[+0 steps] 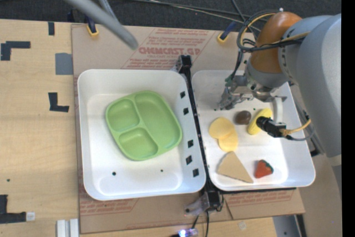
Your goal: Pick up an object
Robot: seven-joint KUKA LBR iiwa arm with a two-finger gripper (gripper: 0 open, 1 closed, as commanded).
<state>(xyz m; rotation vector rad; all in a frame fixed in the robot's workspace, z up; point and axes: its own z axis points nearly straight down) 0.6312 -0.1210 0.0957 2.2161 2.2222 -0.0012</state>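
your two-finger gripper point(228, 98) hangs over the back half of the right white bin point(297, 177), reaching in from the orange-banded grey arm point(288, 47). you cannot tell from this slant how its claw stands, since the tips blur against the white floor; nothing shows between them.

take the small dark brown rounded piece point(242, 117) as your landmark. it lies on the bin floor just in front of the gripper, close to it but with a sliver of white between. it is a dull, smooth, oval lump, darker than everything around it. just to its left sit two pale yellow round slices point(223, 132), overlapping, one a little nearer the front. to its right a bright yellow chunk point(257, 122) rests by the black fitting on the arm's cable. well in front of it lies a tan wedge shaped like cheese point(234, 168), and beside that wedge a red strawberry-like piece with a green top point(263, 169).

far to its left, across the black divider, the left white bin point(94, 175) holds a light green plastic tray with three compartments point(143, 124), lying flat.
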